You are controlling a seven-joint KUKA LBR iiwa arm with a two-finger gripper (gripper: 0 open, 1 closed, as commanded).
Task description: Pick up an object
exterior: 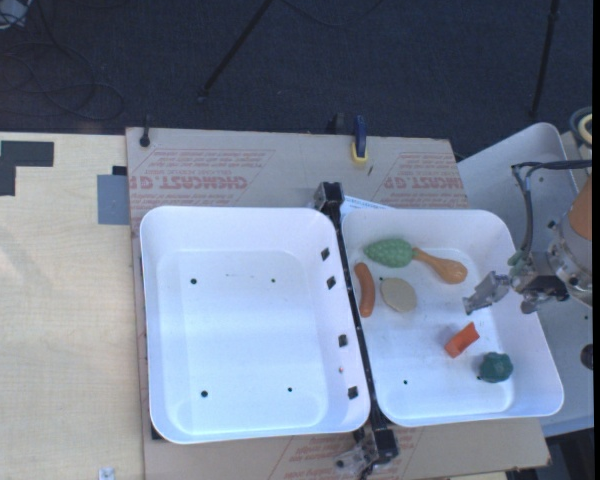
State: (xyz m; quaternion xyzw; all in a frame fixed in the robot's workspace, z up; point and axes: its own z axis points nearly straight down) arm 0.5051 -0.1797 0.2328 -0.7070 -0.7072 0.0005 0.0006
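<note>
- two shallow white bins sit side by side on the bench: the left bin [170, 368] and the right bin [525, 388], their inner walls touching down the middle.
- five small things lie in the right bin: a green knobbly piece with a tan handle [412, 257] near the far wall, a brown sausage-like piece [364, 288] along the bin's left wall, a beige oval piece [398, 294] just beside it, an orange block [461, 340] toward the near right, and a dark green lump [495, 367] just beyond the block, nearest the bin's right corner.
- the gripper [490, 294] reaches in from the right, over the right bin's right side, above and a little beyond the orange block, apart from it.
- i cannot tell whether the gripper is parted or closed; no object shows in its grasp.
</note>
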